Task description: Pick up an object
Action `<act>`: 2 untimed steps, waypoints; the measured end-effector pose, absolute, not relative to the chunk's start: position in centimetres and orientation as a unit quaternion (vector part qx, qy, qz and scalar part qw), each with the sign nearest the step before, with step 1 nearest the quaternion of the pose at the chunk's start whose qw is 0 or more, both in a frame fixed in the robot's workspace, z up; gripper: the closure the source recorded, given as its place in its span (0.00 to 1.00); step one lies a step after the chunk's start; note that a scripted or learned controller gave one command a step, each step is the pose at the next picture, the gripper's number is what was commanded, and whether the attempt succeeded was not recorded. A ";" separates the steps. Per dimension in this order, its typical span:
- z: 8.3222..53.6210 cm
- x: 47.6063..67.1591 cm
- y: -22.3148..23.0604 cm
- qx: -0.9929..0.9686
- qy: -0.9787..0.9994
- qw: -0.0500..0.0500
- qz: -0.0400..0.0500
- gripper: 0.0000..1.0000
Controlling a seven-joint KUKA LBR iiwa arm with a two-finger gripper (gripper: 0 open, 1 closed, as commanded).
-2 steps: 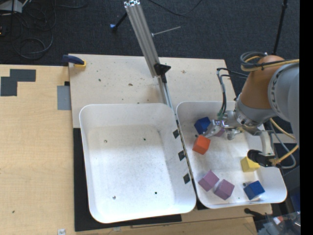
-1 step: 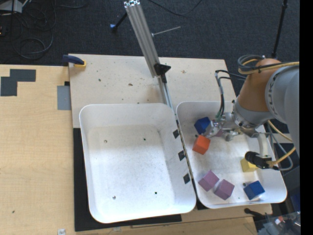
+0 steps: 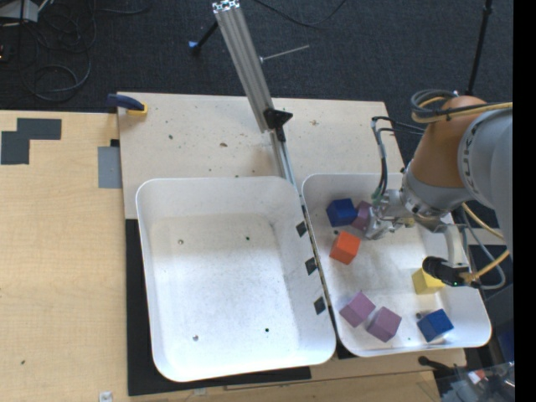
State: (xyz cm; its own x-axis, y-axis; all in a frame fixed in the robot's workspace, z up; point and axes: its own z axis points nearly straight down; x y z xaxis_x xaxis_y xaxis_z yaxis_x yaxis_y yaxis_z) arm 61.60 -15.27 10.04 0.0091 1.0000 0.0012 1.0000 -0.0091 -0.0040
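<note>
My gripper [image 3: 375, 224] hangs low in the far part of the right bin [image 3: 477, 325]. It is just right of a small purple block [image 3: 362, 216] and seems to touch it. A blue cube [image 3: 339, 211] lies left of that block, near the bin's far left corner. An orange cube [image 3: 344, 247] sits just in front of the gripper, to its left. A yellow cube [image 3: 424, 282] lies by the right wall. Two purple cubes [image 3: 358, 307] [image 3: 383, 323] and another blue cube [image 3: 434, 325] rest near the front wall.
The left bin [image 3: 159, 224] stands beside the right one, with black clips [image 3: 311, 265] along the shared wall. A slanted metal rail [image 3: 251, 74] rises from behind the bins. The arm's grey and orange body [image 3: 456, 162] overhangs the right bin's far right.
</note>
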 end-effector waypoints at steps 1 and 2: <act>15.2 61.6 -14.3 -0.706 -0.708 -0.001 -0.001 1.00; 21.5 62.1 -14.9 -0.707 -0.707 -0.002 -0.001 1.00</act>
State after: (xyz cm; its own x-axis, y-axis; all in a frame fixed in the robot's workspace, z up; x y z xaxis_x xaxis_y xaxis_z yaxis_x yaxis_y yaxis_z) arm 62.13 -14.89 21.45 -0.0011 1.0000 -0.0015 1.0000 0.0011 0.0050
